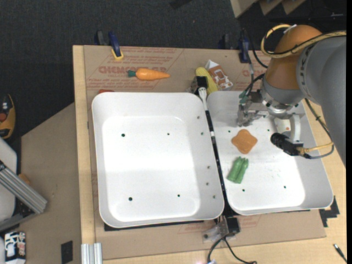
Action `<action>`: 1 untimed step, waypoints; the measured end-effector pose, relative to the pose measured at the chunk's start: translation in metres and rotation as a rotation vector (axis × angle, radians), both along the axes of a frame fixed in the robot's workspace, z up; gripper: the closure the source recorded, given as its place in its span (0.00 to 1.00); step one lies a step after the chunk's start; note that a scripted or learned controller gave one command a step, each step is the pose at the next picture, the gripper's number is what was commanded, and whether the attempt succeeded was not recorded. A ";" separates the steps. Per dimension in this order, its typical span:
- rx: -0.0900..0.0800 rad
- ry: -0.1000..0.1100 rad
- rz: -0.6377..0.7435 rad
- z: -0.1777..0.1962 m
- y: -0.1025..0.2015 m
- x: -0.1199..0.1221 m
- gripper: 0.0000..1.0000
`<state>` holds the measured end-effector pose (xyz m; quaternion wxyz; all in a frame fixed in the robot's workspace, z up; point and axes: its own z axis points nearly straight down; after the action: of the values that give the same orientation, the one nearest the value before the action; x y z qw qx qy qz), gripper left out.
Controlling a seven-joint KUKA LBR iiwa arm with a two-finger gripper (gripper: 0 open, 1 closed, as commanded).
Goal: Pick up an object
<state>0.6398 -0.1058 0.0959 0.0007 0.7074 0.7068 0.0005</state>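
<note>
**Q:** What does the overhead view show on the bench?

**A:** Two shallow white bins side by side. The left bin (110, 147) shows bare white floor. The right bin (308, 197) holds two objects: an orange-brown, cookie-like piece (244, 141) near the middle, and a green ridged object (238, 170) just below it, apart from it and tilted slightly off vertical.

**Q:** Where is the arm?

**A:** It enters from the right, its orange band (286, 59) above the wrist. The gripper (246, 117) points down over the upper part of the right bin, just above the orange-brown piece (whether it touches the piece cannot be told at this slant).

**Q:** Is the gripper holding anything?

**A:** Nothing is seen between its fingers; both objects lie on the bin floor. Whether the fingers stand apart or together cannot be told from this view.

**Q:** What lies outside the bins?

**A:** On the cardboard behind them, a toy carrot (149, 74) lies on its side, and a yellow object (204, 77) and a small brown-and-white packet (220, 77) sit near the junction of the two bins.
</note>
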 end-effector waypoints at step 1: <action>0.000 0.001 0.000 -0.001 0.000 0.000 0.00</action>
<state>0.6394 -0.1059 0.0951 0.0002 0.7076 0.7066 0.0000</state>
